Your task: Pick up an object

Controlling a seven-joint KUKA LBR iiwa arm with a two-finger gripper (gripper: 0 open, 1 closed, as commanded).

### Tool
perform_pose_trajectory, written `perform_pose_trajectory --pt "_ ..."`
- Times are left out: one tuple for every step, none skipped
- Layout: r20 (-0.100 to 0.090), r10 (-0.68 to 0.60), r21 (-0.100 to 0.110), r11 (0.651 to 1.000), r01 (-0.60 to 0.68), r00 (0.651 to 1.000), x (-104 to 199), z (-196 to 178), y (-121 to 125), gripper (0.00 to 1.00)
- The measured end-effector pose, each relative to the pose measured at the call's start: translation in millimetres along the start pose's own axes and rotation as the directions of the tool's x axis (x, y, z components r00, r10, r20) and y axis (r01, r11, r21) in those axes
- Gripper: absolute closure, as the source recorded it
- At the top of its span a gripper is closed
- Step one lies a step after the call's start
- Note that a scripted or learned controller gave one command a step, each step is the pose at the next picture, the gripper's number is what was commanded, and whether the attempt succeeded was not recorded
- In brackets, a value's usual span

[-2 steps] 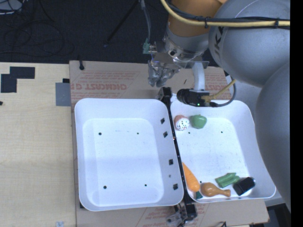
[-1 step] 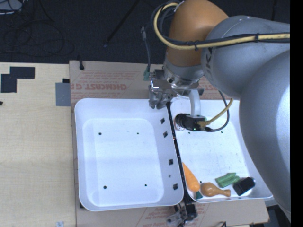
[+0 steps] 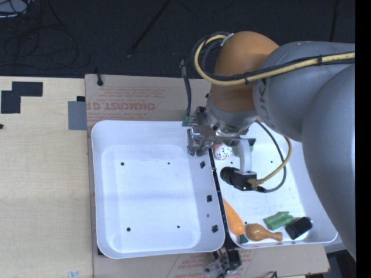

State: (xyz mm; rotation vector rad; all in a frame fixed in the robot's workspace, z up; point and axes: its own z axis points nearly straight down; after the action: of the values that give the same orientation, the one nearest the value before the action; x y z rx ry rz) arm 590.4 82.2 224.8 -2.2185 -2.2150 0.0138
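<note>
My gripper (image 3: 222,148) hangs under the orange-banded wrist, over the divider between the two bins, near the right bin's far left corner. A small white ball with dark dots (image 3: 222,153) shows right at the gripper's tip; whether it is gripped or lies on the bin floor I cannot tell. At the near end of the right bin (image 3: 301,172) lie an orange carrot-like piece (image 3: 233,216), a tan pear-shaped object (image 3: 261,232), a green object (image 3: 277,219) and a black block (image 3: 298,227).
The left bin (image 3: 110,138) is a bare white tray with a few dark dots on its floor. A black part with a cable (image 3: 235,178) hangs from the wrist over the right bin. The grey arm covers that bin's right side.
</note>
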Motion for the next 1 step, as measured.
perform_pose_trajectory --pt "-0.003 -0.007 -0.012 1.000 0.007 1.000 46.3 -43.5 -7.7 1.00"
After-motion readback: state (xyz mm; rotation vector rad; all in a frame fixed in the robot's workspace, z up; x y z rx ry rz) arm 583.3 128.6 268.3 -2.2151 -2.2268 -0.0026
